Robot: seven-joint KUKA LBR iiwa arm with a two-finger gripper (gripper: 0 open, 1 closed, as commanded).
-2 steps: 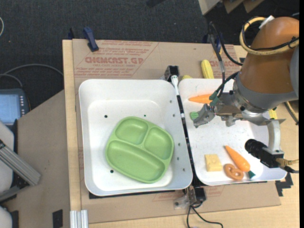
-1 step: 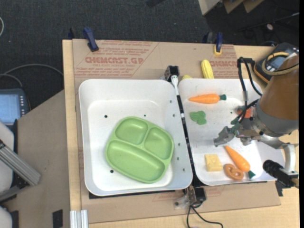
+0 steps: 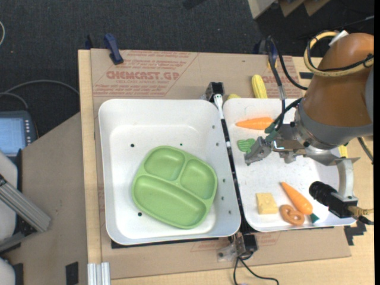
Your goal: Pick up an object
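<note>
Hanging low over the right bin, the gripper sits just beside a small green piece; whether it is spread or pressed together cannot be told. That bin also holds a carrot near its far wall, long axis running left to right. A second carrot lies slantwise with its green end toward the near right corner, beside a yellow cheese block and an orange ring. The left bin holds a green divided plate, and a corn cob lies on the bench beyond the right bin.
</note>
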